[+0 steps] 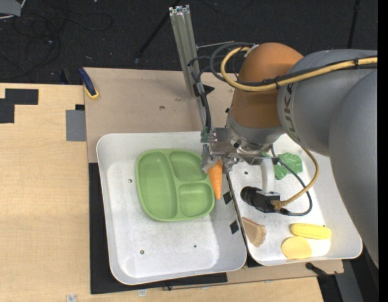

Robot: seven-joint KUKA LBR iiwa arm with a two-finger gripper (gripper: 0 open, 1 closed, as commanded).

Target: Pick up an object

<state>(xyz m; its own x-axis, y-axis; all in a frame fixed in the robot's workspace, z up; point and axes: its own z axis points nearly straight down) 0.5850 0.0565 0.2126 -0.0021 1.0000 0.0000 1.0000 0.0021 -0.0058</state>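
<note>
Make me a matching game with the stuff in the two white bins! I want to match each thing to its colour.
Things:
1. divided plate
2. carrot
3. banana
4. wedge-shaped piece near the bins' shared edge

Colours:
A. orange
B. tan
C. light green
D. yellow

Pairs: 1-C, 2-A, 3-D, 4-B
</note>
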